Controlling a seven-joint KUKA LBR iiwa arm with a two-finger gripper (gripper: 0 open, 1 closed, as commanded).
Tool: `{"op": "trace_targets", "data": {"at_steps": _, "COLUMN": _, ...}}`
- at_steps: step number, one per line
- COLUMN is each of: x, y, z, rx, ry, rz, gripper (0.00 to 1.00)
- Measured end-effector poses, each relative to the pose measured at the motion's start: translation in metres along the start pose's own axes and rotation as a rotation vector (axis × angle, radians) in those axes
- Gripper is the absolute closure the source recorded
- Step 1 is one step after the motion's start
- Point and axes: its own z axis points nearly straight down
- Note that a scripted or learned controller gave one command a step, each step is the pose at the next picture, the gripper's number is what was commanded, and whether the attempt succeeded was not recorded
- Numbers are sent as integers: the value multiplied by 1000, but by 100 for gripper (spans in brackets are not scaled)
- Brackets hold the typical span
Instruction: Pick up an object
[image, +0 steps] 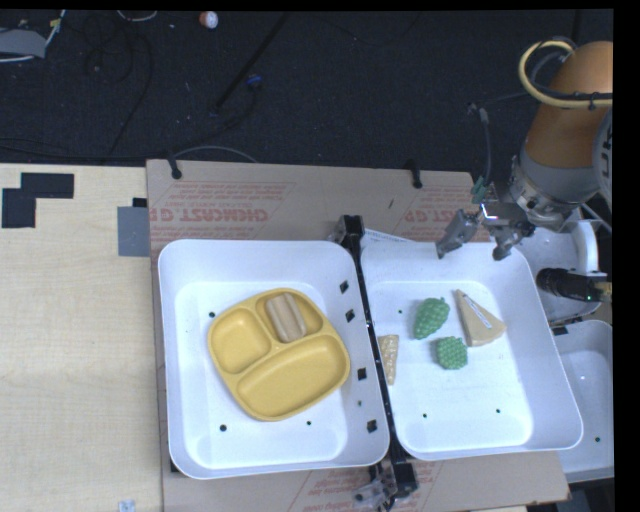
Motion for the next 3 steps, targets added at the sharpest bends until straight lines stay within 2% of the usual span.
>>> {"op": "trace_targets", "data": {"at_steps": 1, "x": 0, "y": 2, "z": -8, "rx": -13, "ry": -2, "rz": -2, "gripper": 0}}
{"op": "trace_targets", "data": {"at_steps": 2, "x": 3, "y": 0, "z": 34, "rx": -11, "ry": -2, "rz": -2, "gripper": 0}}
{"op": "trace_targets", "data": {"at_steps": 3, "x": 2, "y": 1, "z": 98, "rx": -10, "ry": -1, "rz": -1, "gripper": 0}}
